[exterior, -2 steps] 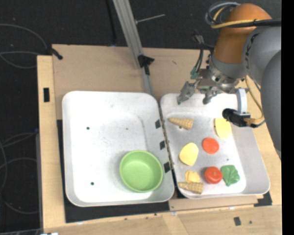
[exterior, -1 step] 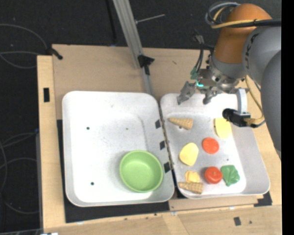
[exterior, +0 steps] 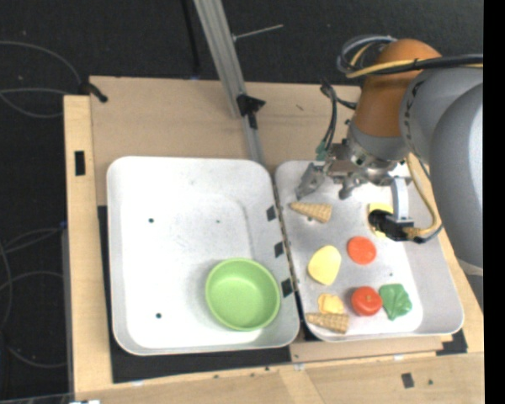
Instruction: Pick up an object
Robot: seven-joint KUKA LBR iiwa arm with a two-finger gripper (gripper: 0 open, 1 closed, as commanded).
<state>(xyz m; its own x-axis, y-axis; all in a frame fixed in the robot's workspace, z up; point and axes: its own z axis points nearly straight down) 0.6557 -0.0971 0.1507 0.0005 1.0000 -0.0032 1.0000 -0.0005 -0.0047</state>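
Note:
My gripper (exterior: 326, 185) hangs over the far left part of the right bin (exterior: 433, 263), open, with nothing between its fingers. A tan waffle cone (exterior: 311, 211) lies on its side just below the fingertips, apart from them. Further toward the front lie a yellow piece (exterior: 324, 264), a red round piece (exterior: 361, 250), a red tomato (exterior: 366, 300), a green pepper (exterior: 395, 300), a small yellow block (exterior: 330, 302) and a second waffle cone (exterior: 328, 321).
The left bin (exterior: 177, 200) holds a green bowl (exterior: 242, 294) at its front right corner. A grey metal pole (exterior: 223, 49) slants up from between the bins at the back. The arm fills the upper right.

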